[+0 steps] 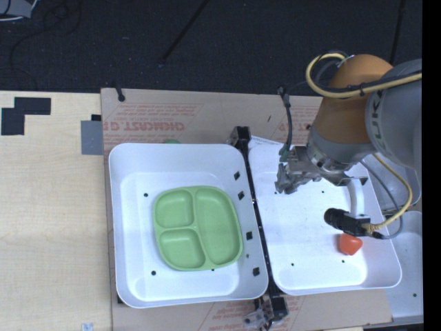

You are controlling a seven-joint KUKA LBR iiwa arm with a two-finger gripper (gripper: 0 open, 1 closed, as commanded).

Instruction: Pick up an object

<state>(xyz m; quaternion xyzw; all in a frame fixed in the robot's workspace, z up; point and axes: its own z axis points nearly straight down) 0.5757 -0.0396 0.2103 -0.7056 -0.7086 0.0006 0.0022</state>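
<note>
The pincer (288,183) hangs over the right bin (303,281), toward its upper-left part, and we cannot tell from this slant whether it is released or clenched; nothing shows in its grip. The likeliest thing to pick, a small red-orange object (350,245), lies on the right bin's floor at about four o'clock from the pincer, well apart from it and just below a black cable fitting (342,220). So we judge the task barely begun: the reach, the closing and the lift are all left to do. In the left bin (131,171) a green divided plate (198,227) lies flat, at about eight o'clock from the pincer. Both bins sit on a cardboard sheet (179,119) over a pale wooden bench (48,212). Beyond, at twelve o'clock, we see a dark floor (207,33) with loose cables.
</note>
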